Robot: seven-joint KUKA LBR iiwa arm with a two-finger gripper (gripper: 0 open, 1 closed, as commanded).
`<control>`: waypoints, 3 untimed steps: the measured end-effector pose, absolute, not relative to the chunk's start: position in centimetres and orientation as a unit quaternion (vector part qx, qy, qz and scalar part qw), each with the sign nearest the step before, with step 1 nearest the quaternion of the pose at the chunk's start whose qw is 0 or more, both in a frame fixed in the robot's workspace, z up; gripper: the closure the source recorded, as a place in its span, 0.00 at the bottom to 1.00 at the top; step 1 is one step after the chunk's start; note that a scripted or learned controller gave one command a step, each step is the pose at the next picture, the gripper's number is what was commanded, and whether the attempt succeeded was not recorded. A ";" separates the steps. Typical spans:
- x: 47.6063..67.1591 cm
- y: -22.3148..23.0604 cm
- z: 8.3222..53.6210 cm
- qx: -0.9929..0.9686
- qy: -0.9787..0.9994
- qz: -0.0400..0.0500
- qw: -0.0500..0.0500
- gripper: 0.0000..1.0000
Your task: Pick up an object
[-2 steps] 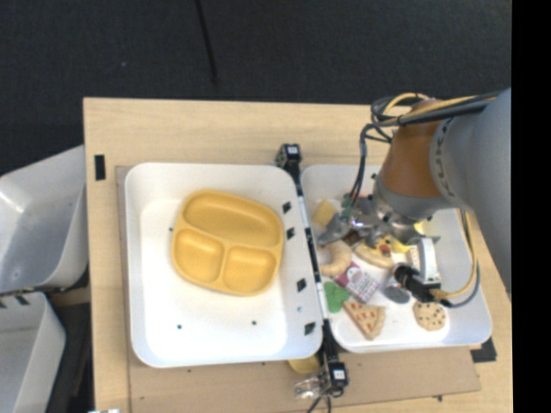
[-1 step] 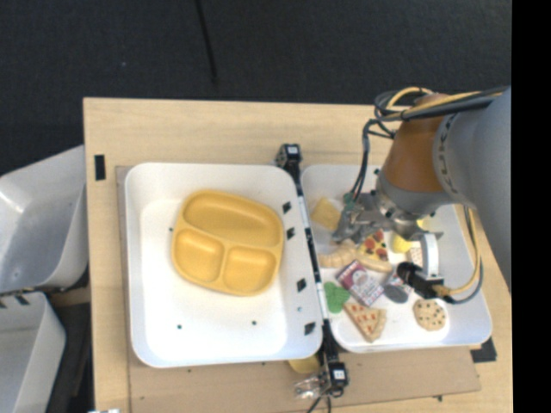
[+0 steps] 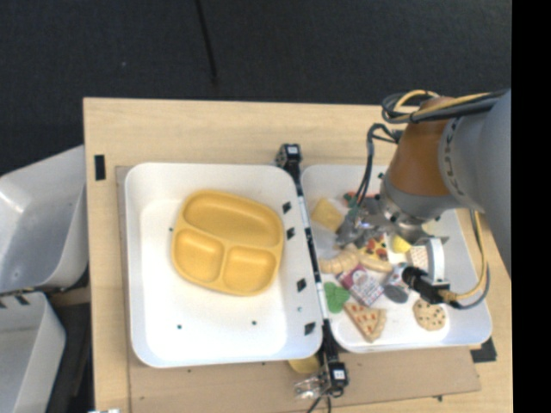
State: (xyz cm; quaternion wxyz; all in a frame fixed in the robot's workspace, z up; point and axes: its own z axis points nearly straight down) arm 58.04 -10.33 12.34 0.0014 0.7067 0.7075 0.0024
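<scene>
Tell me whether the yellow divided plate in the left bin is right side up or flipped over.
Right side up. The yellow divided plate lies flat in the left bin with its three hollow compartments facing the camera.

Lighting: even, diffuse overhead illumination, moderately bright on the wooden bench (image 3: 215,132) and the two white bins, left bin (image 3: 155,317) and right bin (image 3: 469,321), which approach overexposure with little surface detail, while the surroundings above the bench fall to near black. Shadows: soft and short, a faint one along the lower rim of the yellow divided plate (image 3: 228,241); no hard glare spots. Image quality: low resolution, mildly soft throughout, small items in the right bin indistinct, slight colour noise in dark areas.
</scene>
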 end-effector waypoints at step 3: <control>55.6 -8.3 16.4 0.707 0.707 -0.001 -0.001 0.00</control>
